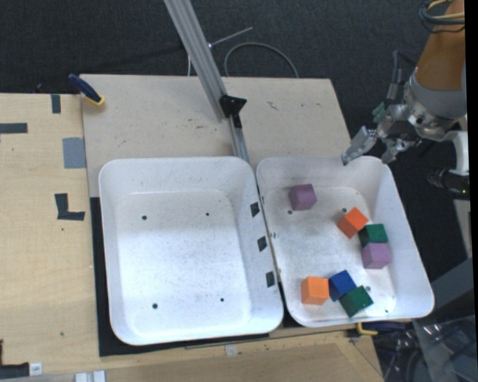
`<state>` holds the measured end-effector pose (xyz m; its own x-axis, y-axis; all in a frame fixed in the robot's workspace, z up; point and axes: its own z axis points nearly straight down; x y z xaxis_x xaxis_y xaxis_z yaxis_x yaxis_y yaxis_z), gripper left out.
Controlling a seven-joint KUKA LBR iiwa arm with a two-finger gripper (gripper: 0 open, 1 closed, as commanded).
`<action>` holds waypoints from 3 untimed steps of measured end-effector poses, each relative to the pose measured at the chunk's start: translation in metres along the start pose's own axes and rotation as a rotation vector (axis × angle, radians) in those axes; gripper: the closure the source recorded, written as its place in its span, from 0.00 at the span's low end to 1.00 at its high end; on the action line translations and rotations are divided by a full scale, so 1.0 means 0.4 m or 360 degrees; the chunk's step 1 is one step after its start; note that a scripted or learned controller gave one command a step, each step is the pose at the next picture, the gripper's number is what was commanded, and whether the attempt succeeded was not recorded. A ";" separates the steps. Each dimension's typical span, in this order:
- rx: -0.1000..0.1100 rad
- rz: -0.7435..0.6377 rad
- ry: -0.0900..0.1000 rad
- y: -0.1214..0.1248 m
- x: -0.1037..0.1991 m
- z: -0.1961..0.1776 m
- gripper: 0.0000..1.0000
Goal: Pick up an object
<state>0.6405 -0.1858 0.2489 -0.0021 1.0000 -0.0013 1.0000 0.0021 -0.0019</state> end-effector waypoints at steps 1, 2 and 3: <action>0.0012 0.0002 0.0002 0.099 -0.059 0.328 0.00; 0.0006 0.0001 0.0002 0.030 0.004 0.397 0.00; -0.0001 0.0001 0.0001 0.034 0.002 0.392 0.00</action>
<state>0.6538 -0.1853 0.0919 -0.0014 1.0000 -0.0006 1.0000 0.0014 -0.0016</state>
